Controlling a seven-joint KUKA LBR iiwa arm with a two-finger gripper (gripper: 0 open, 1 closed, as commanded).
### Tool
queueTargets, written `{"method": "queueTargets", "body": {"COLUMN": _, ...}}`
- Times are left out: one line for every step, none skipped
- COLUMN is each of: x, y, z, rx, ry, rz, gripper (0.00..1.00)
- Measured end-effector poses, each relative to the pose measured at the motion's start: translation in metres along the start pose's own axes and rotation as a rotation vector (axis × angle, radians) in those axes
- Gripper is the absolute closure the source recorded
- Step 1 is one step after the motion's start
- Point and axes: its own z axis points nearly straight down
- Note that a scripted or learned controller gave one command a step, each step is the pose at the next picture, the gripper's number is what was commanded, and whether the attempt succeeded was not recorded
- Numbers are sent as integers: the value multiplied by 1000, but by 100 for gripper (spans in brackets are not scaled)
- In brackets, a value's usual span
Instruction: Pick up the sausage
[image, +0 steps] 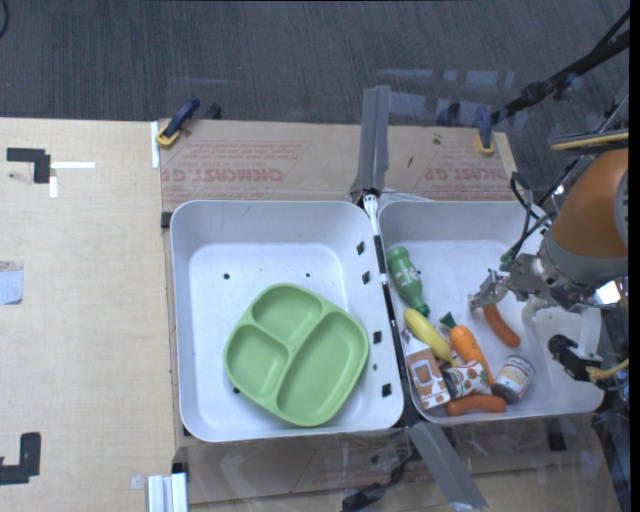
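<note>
A short red-orange sausage (500, 325) lies slanted on the floor of the right bin (450, 225), towards its right side. My gripper (491, 293) hangs right at the sausage's upper left end, reaching in from the right below the arm's orange band (592, 205). I see nothing lifted off the bin floor. A second, longer red-orange sausage-like piece (476, 405) lies along the bin's front wall.
The right bin also holds a green bottle (404, 275), a banana (427, 331), a carrot (465, 346), a small printed box (427, 378) and a can (513, 377), all left of or in front of the gripper. A green divided plate (296, 352) lies in the left bin (200, 300).
</note>
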Motion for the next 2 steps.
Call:
{"method": "queueTargets", "body": {"x": -1, "y": 0, "z": -9, "rx": 0, "ry": 0, "rz": 6, "gripper": 100}}
{"method": "queueTargets", "body": {"x": 57, "y": -6, "z": -119, "rx": -3, "ry": -1, "rz": -127, "gripper": 100}}
